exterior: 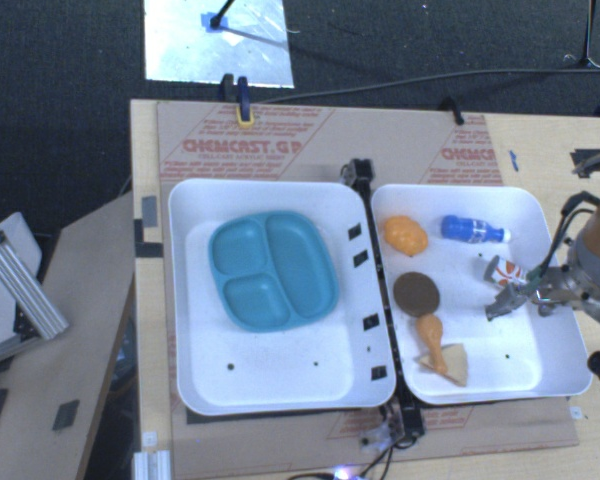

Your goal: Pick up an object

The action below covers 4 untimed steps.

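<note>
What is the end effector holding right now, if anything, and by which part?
Cannot be told. The end effector sits in the right white bin, right beside a small red-and-white packet, but no object visibly sits in its grip.

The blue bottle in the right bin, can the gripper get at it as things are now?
Probably yes. The blue bottle lies alone with bare bin floor around it, and the gripper sits just below it near a small red-and-white object.

A pale wooden table (310,118) covered with a cardboard sheet printed in red letters (280,143) stands on a dark carpet floor (60,68), where a shiny square metal plate (218,30) lies behind it, beside black cables (400,80).
</note>
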Each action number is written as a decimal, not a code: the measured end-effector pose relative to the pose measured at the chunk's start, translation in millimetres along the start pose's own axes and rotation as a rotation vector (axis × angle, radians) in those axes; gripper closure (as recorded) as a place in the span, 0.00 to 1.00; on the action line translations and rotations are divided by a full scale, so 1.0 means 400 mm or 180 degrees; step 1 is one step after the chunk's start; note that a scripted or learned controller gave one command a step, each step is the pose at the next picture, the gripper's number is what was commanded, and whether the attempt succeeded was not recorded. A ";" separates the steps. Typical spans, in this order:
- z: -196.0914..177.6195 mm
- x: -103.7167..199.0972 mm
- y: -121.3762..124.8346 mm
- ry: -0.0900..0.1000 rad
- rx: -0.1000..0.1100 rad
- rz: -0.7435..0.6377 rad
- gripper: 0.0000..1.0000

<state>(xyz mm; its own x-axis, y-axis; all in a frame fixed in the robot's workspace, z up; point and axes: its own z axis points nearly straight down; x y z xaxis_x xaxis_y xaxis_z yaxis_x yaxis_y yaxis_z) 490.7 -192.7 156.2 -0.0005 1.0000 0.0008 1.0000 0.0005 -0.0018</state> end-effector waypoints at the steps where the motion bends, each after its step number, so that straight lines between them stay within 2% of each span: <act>1: 0.114 -0.018 0.009 0.0000 0.0000 0.0000 0.00; 2: 0.081 -0.018 0.013 -0.0009 -0.0020 0.0000 1.00; 4: -0.196 -0.007 0.044 -0.0012 -0.0031 -0.0013 1.00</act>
<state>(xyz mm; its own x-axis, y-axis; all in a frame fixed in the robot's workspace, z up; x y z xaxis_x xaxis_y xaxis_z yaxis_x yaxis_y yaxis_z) 508.4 -195.6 234.7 -0.0048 1.0000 -0.0030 1.0000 0.0048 0.0079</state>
